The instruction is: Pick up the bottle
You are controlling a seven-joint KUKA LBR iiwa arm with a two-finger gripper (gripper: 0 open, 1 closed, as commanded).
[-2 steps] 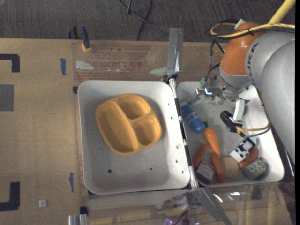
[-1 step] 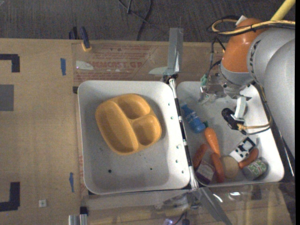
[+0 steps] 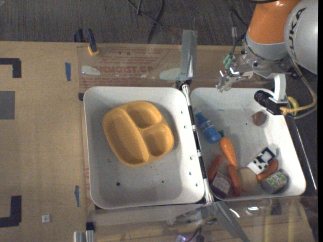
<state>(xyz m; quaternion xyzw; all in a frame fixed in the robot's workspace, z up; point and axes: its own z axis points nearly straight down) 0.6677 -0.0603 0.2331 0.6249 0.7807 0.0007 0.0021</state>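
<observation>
The bottle is small and blue with a lighter blue cap end. It lies on its side in the right bin, close to the bin's left wall. My gripper hangs above the far rim of that bin, up and to the right of the bottle and well apart from it. Nothing is seen in its grasp. The grey arm with the orange band rises behind it at the top right.
Right bin: a carrot just below the bottle, red sausages, a potato, a can, a black-and-white box, a brown ball. The left bin holds a yellow divided plate.
</observation>
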